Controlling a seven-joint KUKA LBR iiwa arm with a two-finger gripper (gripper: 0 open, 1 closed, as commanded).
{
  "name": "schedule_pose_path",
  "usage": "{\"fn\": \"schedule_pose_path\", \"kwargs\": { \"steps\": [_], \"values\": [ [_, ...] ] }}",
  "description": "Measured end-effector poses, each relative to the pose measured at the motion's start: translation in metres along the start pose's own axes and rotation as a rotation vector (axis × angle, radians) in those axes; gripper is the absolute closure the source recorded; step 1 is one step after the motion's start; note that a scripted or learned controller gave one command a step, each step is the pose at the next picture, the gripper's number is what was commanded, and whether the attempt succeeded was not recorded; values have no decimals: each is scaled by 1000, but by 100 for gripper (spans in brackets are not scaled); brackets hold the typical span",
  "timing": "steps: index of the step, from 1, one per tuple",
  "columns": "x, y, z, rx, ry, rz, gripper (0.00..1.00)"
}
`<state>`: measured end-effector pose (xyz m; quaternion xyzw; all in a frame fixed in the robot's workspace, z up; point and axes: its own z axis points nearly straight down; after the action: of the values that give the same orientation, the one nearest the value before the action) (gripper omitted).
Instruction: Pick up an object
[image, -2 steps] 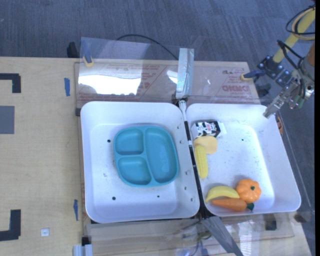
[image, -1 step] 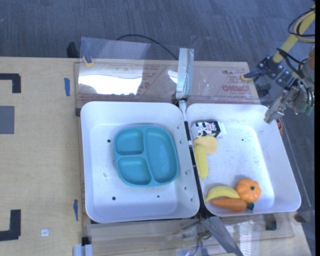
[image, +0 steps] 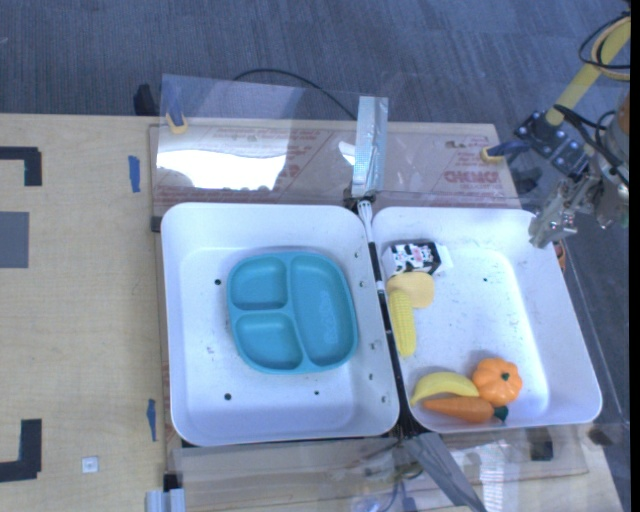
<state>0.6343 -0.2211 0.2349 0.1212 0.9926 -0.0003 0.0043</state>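
Well away from the gripper (image: 548, 228), across the divider and on the far side from it, lies the left bin (image: 190, 300), whose middle is taken up by a blue divided plate (image: 292, 311). Directly below the gripper, which hangs at the far right corner, is the right bin (image: 540, 320); whether the tool is released or clenched cannot be told from this slant. Its likeliest target, a yellow corn cob (image: 405, 310), lies across the bin from the gripper, lengthwise against the divider wall. It looks like a light, stiff plastic toy, probably smooth and apt to roll, so a hold across its narrow middle seems safest, though the wall crowds one side. Nearer the camera than the gripper, a banana (image: 443, 385) and a carrot (image: 462, 408) lie touching, with a small orange pumpkin (image: 497, 380) against them. Smallest, a black-and-white item (image: 413, 258) sits just beyond the cob.
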Motion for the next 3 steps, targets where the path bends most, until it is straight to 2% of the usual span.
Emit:
{"fn": "schedule_pose_path", "kwargs": {
  "steps": [1,2,3],
  "values": [
    [36,-11,-8,-1,5,-245,100],
    [25,23,6,-2,7,-341,100],
    [1,-2,16,-1,-2,-590,100]
  ]
}}
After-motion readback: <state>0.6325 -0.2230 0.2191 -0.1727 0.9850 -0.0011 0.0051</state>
